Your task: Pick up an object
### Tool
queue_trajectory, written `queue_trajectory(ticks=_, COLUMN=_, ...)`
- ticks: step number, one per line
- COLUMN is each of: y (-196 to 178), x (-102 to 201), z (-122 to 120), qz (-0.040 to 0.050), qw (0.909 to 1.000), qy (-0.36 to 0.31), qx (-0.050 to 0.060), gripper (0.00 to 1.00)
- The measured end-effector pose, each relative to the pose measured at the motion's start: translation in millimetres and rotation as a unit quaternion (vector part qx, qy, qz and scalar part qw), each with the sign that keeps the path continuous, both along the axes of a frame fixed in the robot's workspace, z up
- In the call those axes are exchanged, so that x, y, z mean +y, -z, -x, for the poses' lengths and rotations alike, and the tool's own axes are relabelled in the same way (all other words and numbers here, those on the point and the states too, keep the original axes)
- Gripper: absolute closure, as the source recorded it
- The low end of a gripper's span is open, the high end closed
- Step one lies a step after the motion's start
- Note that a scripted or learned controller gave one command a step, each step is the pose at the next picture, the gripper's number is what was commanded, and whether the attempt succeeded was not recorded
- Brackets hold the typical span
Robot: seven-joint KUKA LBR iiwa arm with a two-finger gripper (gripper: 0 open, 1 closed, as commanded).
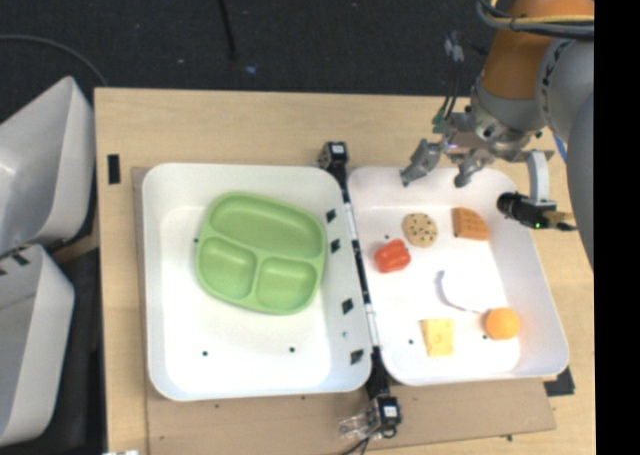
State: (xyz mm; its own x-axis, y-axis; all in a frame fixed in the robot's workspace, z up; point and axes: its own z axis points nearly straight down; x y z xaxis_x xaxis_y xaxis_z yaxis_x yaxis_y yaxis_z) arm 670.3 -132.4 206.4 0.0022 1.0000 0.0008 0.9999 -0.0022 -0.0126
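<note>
Hand: my hand (445,171) hangs over the far rim of the right bin (530,283), fingers spread apart, nothing between them.
Nearest pick: the cookie (420,229) lies just inside that bin, a little toward the camera from the hand and almost straight under it; I judge it the shortest reach.
Other candidates: brown toast piece (469,224) just beside the cookie; red pepper (393,257) near the divider; yellow cheese (436,336) and orange fruit (502,323) at the near end, well apart from the hand.
Flat item: a white disc (468,291) mid-bin, hard to tell from the floor.
Left bin: a green divided plate (262,253) rests in the left bin (160,343) on the desk (120,143).
</note>
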Motion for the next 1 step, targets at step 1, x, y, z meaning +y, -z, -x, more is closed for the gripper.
queue_trajectory(ticks=1, y=-8.7, x=0.4, z=-3.0, qz=0.0005, qw=1.0, qy=-0.001, qx=-0.007, gripper=0.0)
